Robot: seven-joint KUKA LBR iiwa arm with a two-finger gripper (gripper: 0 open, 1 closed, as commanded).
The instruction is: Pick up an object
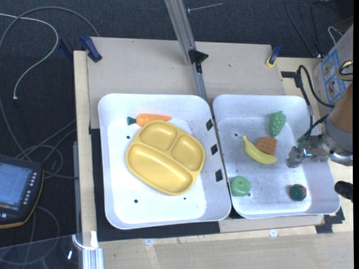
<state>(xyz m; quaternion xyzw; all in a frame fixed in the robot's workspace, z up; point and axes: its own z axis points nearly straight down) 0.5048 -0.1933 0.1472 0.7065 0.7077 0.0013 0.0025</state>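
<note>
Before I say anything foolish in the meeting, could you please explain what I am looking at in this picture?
This is one camera fixed above a workbench, looking down at a slant. A robot arm reaches in from the right; its grasping part, the end effector, sits low over the right bin, and nothing shows between its fingers. That bin holds toy food: green grapes, a banana beside a brown piece, a green apple and a small dark red-and-green piece. The left bin holds a yellow divided plate and a carrot. The arm's job is to pick up one object.
</note>
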